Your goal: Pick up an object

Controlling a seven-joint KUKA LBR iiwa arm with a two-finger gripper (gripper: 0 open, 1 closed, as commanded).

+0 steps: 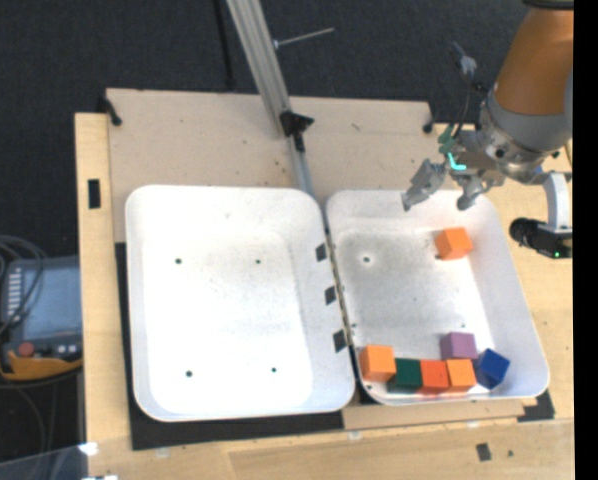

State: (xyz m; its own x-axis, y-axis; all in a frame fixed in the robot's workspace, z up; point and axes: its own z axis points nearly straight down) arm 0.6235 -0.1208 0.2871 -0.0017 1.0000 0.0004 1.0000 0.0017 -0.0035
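Hand hanging open at upper right of frame, fingers spread, nothing between them, over far rim of right bin. Orange cube lying alone just below hand, apart from it. Row of blocks sitting along lower edge of same bin: orange block, green block, blue block, purple block. Left bin lying beside.
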